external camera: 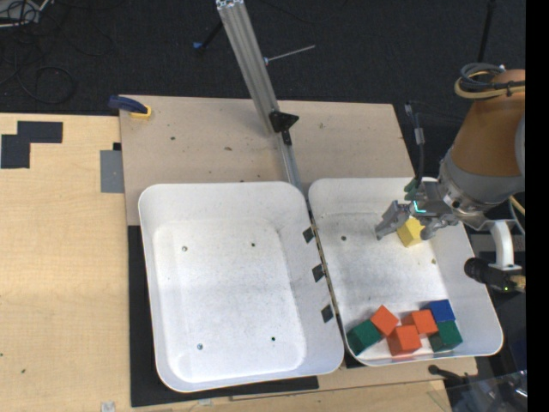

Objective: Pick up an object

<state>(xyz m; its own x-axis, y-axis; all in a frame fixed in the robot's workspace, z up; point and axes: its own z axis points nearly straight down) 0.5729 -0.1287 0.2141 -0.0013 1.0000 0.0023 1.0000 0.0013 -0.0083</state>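
Observation:
My gripper hangs over the upper right part of the right bin, reaching in from the right under the orange-banded wrist. A small yellow block sits between its two grey fingers, which are shut on it. At the bin's near corner lies a cluster of blocks: an orange block, a green block, two more orange ones, a blue block and a dark green block.
The left bin lies beside the right one, with black clips along their shared edge. A slanted aluminium bar rises from the bench behind the bins. A blue and yellow clamp rests at the bench's far left corner.

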